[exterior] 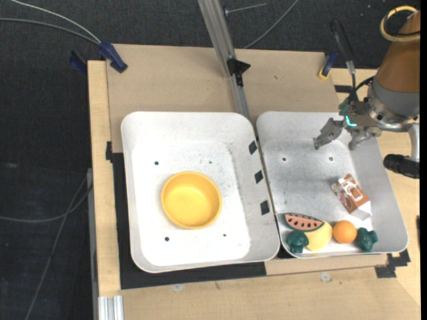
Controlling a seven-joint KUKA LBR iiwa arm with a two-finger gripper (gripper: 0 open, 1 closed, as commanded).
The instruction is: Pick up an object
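Nothing picked yet; the tool [340,133] hovers spread over the right bin [293,179].
Its fingers pinch nothing; the orange [344,232], packet [351,192], melon slice [305,221] lie near the front edge; the grasp remains.

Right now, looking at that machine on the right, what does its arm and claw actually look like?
The arm is a rounded grey body with a broad orange band above the wrist and a yellowish ring near the top. Its claw is grey metal with angular fingers, a small teal light glows beside it, and dark cables run along its side.
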